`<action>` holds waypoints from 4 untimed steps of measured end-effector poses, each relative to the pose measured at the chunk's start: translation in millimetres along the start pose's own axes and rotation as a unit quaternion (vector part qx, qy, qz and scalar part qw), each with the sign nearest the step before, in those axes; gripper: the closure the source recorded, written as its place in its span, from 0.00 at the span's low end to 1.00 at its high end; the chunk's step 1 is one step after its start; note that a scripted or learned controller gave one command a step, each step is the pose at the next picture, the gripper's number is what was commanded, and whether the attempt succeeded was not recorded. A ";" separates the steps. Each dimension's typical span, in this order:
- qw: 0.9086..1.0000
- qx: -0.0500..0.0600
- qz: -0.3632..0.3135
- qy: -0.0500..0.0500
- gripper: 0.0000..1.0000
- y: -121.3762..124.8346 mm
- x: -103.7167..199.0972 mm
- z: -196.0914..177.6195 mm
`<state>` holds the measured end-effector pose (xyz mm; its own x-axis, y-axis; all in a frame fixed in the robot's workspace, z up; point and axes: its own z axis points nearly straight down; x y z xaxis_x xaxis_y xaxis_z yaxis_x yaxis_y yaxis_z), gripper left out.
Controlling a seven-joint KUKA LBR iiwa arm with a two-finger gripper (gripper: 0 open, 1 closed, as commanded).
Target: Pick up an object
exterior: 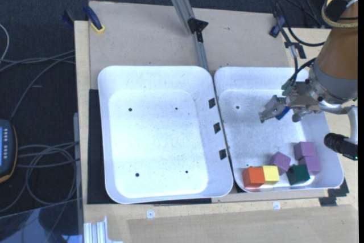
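My gripper [282, 111] hangs over the upper middle of the right bin [244, 94], reaching in from the right. A small blue piece [282, 113] shows between its two grey fingers, and they look shut on it. Along the right bin's front edge lies a cluster of blocks: an orange block [254, 176], a yellow block [271, 173], a small purple block [281, 159], a dark green block [297, 174] and two purple blocks [305, 149] stacked close by the right wall.
The left bin [114, 122] sits beside the right one, separated by a shared rim with black clips [216, 127]. A slanted metal pole [182, 3] rises behind the bins. Cables run across the floor on the left.
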<state>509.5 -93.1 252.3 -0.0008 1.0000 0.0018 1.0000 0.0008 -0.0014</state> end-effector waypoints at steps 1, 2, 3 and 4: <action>1.000 -0.001 0.000 0.000 0.00 0.2 -0.1 0.0; 1.000 0.003 0.000 0.000 0.00 -9.4 3.4 56.0; 1.000 0.004 0.001 0.000 0.00 -10.1 -1.0 118.2; 1.000 0.003 0.000 0.000 0.00 -11.2 -0.3 155.3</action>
<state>498.1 -93.2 97.0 -0.0001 1.0000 0.0027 1.0000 0.0001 -0.0070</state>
